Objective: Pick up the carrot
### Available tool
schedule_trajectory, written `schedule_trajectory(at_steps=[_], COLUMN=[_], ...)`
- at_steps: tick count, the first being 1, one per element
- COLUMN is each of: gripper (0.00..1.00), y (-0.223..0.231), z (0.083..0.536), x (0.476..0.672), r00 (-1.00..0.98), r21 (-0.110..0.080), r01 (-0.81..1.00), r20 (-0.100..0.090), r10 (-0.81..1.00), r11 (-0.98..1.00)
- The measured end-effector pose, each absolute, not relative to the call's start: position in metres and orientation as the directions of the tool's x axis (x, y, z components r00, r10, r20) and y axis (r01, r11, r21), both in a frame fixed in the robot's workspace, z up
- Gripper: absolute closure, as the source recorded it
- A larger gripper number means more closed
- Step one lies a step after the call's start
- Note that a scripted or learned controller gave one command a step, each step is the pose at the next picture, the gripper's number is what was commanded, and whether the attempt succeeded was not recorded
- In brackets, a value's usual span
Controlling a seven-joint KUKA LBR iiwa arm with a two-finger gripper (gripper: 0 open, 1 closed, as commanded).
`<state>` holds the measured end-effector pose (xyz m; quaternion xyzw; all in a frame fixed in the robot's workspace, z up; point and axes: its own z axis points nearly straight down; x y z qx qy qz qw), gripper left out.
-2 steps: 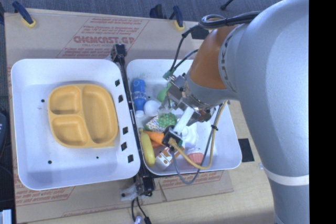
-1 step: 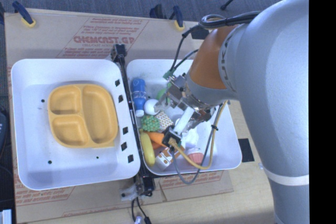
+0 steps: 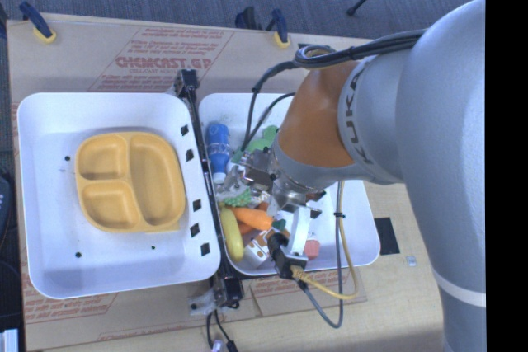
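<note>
The left bin (image 3: 40, 202) holds a yellow divided plate (image 3: 130, 180), lying flat near its middle, three compartments facing up. Just past the shared wall, the right bin (image 3: 363, 237) is crowded. A blue bottle (image 3: 217, 146) lies along its left side. Below the bottle, a yellow banana-shaped piece (image 3: 232, 236) rests against the same wall. The carrot (image 3: 252, 218) lies just right of that yellow piece, in the lower left part of the right bin, orange and pointing roughly sideways. The gripper (image 3: 262, 187) hangs directly above the carrot, close to it, under the grey and orange arm (image 3: 330, 128); whether it is wide or narrow cannot be told.
</note>
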<state>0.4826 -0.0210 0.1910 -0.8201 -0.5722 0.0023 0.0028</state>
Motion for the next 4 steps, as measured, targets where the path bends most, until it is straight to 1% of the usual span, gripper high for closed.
schedule_trajectory(at_steps=[3,4], gripper=[0.00,0.00], y=[-0.021,-0.035], z=[0.191,0.191], x=[0.483,0.476], r00=[0.345,0.554], r21=[-0.006,-0.003], r01=[0.938,0.832], r20=[-0.001,-0.001], r10=[0.938,0.832], r11=[-0.345,-0.554])
